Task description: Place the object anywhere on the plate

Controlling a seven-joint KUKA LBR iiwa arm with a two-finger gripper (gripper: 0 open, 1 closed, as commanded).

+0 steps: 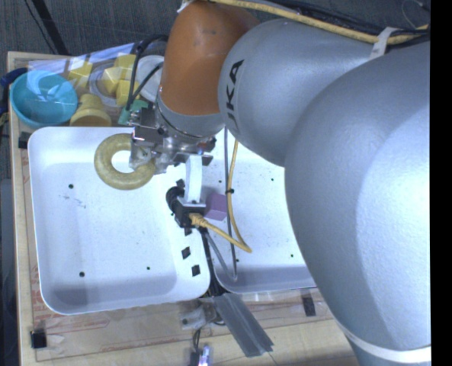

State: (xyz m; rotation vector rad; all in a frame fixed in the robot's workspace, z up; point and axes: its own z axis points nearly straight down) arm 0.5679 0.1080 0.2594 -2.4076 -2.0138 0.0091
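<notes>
arm (pixel 325 128) reaching in over the bins | gripper (pixel 145 155) hanging beside yellow ring (pixel 123 162) lying in left bin (pixel 81 235) | blue bowl (pixel 43 97) sitting behind

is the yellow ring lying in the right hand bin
No, the yellow ring lies in the left bin, near its top edge.

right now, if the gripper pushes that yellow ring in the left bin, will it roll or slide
The yellow ring lies flat in the left bin, so it would probably slide, not roll. Its matte, rounded look suggests a light, perhaps soft toy; that is a guess.
</notes>
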